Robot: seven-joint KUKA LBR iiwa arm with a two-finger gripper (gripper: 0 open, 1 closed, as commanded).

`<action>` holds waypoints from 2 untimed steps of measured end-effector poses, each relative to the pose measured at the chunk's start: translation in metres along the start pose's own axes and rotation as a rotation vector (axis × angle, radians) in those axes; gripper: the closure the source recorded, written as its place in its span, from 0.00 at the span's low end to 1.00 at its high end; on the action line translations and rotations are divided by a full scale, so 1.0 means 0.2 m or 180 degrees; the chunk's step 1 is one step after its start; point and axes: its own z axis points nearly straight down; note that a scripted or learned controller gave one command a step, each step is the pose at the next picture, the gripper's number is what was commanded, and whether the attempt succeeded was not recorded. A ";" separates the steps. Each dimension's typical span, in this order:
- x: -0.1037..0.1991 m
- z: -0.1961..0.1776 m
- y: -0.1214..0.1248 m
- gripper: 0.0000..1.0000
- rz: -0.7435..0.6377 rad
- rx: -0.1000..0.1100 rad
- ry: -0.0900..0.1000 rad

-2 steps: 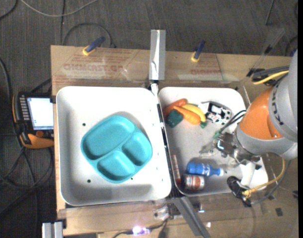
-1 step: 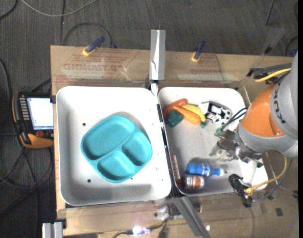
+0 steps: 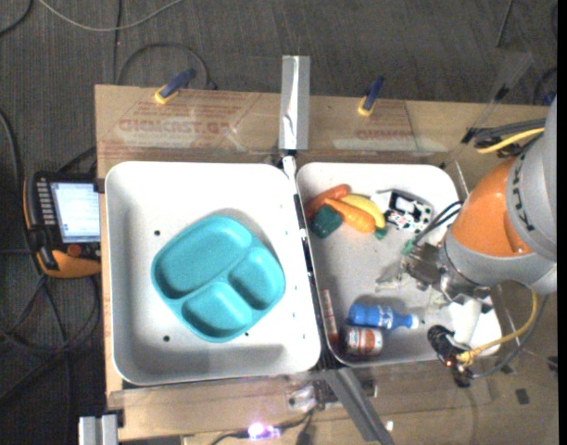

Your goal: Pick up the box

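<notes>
Camera view, right bin: gripper hung low over the bin's middle, just right of centre; whether anything was grasped could not be told. Box, black and white, lay near the far wall, apart from the gripper. Beside it to the left: yellow banana, orange carrot, green block. Near wall: blue bottle lying flat, can touching it. Left bin: teal divided tray, centred.
</notes>
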 end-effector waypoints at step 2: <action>-0.02 0.00 0.01 1.00 0.0081 0.0005 -0.0003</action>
